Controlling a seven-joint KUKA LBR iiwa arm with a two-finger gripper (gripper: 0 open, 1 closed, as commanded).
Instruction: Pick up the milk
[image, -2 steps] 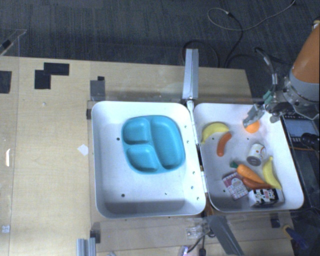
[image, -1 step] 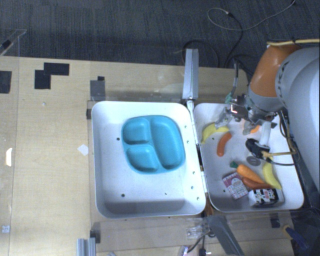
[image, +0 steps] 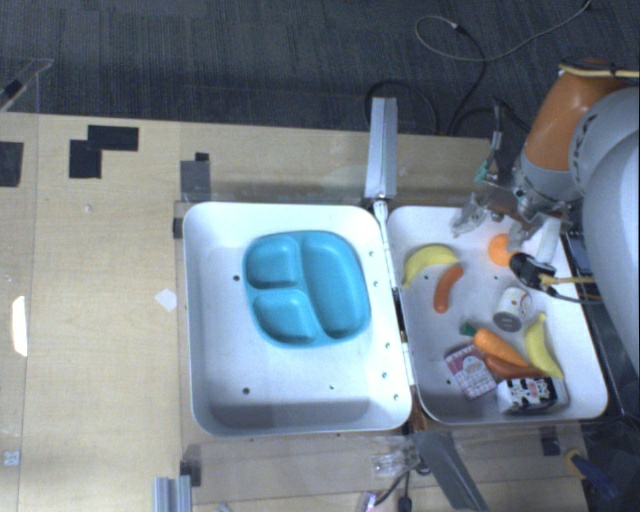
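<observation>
The arm reaches in from the right, its gripper (image: 492, 210) hanging over the far edge of the right bin (image: 420, 400); I cannot tell from here how it is set, nor see anything caught in it; the milk (image: 527, 395), a small black-and-white carton, lies at the near right corner of that same bin, well apart from the gripper and across the bin from it; a carrot (image: 500, 349) and a banana (image: 541, 346) sit just beyond the carton, a small packet (image: 467, 368) beside it; the left bin (image: 215, 400) on the desk (image: 90, 330) carries a blue divided tray (image: 303, 285).
</observation>
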